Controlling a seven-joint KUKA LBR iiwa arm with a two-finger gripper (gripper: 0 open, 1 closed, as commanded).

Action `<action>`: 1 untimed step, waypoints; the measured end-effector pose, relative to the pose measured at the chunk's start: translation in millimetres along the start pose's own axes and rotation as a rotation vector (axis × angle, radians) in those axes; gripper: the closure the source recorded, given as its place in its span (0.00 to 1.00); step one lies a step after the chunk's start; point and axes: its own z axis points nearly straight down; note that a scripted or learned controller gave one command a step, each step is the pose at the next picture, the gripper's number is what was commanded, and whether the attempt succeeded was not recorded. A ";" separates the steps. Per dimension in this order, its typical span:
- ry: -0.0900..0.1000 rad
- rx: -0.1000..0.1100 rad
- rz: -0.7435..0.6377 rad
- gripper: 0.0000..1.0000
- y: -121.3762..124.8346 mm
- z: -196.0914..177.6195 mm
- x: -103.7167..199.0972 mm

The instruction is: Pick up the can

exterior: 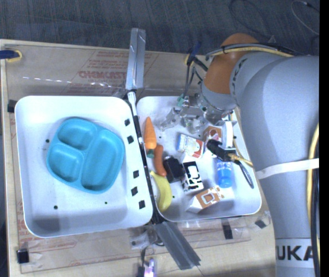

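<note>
While the grey arm (280, 131) reaches in from the right, its gripper (194, 113) hangs over the far part of the right bin (250, 205), above the clutter there. From this slant I cannot tell whether the claw is spread or closed, and nothing is seen pinched in it. A small blue cylinder (224, 173), which looks to be the can, lies at the right side of that bin, nearer than the gripper and apart from it. Along the bin's left wall lie a carrot (148, 133) and, nearer, a banana (164, 193). A black-and-white box (192, 177) sits between the banana and the blue cylinder. The left bin (26, 114) holds a blue divided plate (86, 153).
</note>
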 end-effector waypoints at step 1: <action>0.001 0.003 -0.028 0.00 -0.6 1.4 -2.7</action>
